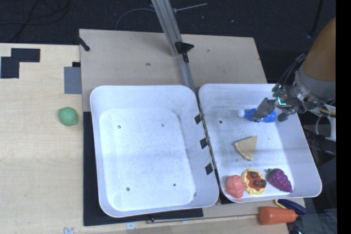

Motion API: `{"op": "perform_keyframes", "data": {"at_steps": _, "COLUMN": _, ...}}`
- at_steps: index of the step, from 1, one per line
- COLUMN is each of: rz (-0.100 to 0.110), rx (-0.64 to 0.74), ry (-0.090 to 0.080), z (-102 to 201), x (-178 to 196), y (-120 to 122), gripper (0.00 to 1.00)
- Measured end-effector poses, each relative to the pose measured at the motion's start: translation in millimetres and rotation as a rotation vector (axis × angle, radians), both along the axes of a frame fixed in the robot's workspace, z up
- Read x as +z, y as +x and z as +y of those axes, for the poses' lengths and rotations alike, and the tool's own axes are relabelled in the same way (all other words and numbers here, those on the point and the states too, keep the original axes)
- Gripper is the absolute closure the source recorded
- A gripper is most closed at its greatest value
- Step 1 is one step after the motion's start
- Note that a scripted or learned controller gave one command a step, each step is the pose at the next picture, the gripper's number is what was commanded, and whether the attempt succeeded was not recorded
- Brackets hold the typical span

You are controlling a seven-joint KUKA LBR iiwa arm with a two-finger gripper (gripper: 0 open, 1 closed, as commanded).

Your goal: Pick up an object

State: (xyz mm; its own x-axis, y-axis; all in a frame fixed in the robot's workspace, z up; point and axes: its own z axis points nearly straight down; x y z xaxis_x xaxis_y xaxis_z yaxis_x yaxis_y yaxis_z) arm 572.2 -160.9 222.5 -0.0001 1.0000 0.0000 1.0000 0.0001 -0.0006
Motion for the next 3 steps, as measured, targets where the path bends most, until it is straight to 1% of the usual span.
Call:
{"op": "perform_keyframes", "data": {"at_steps": 1, "rz": 0.000, "rx": 0.000, "ry": 0.000, "z": 0.1, "x": -0.1, "y": 0.0, "gripper": 0.00}}
{"op": "perform_keyframes", "data": {"at_steps": 2, "rz": 0.005, "rx": 0.001, "ry": 0.001, "z": 6.5, "x": -60.8, "y": 2.8, "gripper": 0.00}}
{"op": "perform_keyframes", "data": {"at_steps": 3, "rz": 0.005, "rx": 0.001, "ry": 0.001, "z": 3.7, "x": -115.7, "y": 10.9, "gripper": 0.00}}
